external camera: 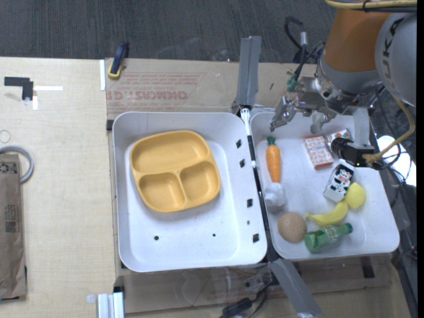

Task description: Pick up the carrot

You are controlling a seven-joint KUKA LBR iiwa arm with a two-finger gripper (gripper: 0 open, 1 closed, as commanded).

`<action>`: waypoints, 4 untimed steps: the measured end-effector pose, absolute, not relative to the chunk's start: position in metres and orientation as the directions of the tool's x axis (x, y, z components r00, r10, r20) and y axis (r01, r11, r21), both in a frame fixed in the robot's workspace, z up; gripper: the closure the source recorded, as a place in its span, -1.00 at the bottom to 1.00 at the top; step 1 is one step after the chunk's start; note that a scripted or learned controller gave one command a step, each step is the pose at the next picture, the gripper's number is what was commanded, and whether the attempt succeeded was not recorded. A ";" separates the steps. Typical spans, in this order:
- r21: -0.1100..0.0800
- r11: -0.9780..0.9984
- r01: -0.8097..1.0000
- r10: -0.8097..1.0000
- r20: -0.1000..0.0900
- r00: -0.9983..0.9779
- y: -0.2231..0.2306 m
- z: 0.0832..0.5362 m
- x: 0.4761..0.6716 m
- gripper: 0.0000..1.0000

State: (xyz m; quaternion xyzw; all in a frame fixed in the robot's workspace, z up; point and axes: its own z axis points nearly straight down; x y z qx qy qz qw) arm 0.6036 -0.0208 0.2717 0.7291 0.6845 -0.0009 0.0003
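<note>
An orange carrot (pixel 273 162) with a green top lies in the right bin (pixel 389 227), close to its left wall, pointing toward the front. My gripper (pixel 301 117) hangs over the bin's back edge, up and to the right of the carrot and apart from it. Its fingers (pixel 281 116) are spread open with nothing between them.
The right bin also holds a red-and-white box (pixel 318 151), a small carton (pixel 339 181), a lemon (pixel 356 195), a banana (pixel 328 215), a green bottle (pixel 326 237), a brown round thing (pixel 291 226) and a white lump (pixel 274 194). A yellow divided plate (pixel 175 169) sits in the left bin (pixel 122 197).
</note>
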 end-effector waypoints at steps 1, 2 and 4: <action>-0.003 0.039 0.999 0.999 -0.001 -0.039 -0.020 0.239 0.592 -1.00; -0.003 0.050 0.999 0.999 -0.001 -0.050 -0.055 0.191 0.587 -1.00; -0.004 0.047 0.999 0.999 -0.002 -0.047 -0.057 0.199 0.587 -1.00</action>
